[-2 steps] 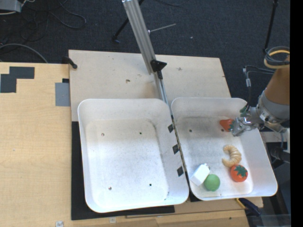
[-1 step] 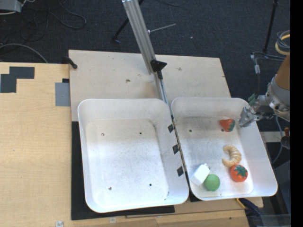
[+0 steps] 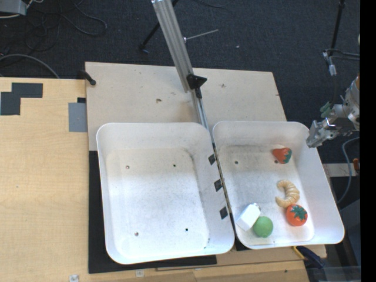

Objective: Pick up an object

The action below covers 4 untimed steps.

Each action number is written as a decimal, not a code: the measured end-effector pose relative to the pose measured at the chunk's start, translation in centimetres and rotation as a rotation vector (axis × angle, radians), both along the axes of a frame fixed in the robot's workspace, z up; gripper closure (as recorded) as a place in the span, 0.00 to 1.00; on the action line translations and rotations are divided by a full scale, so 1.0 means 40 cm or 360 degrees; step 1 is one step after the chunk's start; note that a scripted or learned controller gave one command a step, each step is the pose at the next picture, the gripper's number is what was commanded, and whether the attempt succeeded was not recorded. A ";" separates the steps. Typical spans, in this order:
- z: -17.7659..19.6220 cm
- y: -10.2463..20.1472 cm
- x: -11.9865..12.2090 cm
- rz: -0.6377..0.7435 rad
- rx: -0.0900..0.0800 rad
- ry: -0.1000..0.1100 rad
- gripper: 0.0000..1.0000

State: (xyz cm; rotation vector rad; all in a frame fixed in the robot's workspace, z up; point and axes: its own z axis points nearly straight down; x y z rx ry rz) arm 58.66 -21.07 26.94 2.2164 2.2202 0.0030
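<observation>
Strawberry (image 3: 282, 154) sits in the right bin (image 3: 332, 216) near its far corner, closest of the toys to the gripper (image 3: 320, 133), which hangs just outside the rim to its upper right, and honestly can't tell whether it's spread or closed.

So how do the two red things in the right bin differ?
The strawberry lies near the far wall, alone; the tomato lies near the front, beside the croissant. The strawberry looks smaller and tapered; the tomato is rounder. Both are red with some green.
</observation>
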 end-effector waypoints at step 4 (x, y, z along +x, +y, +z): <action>-0.045 0.500 -0.067 0.0004 0.0007 0.0016 1.00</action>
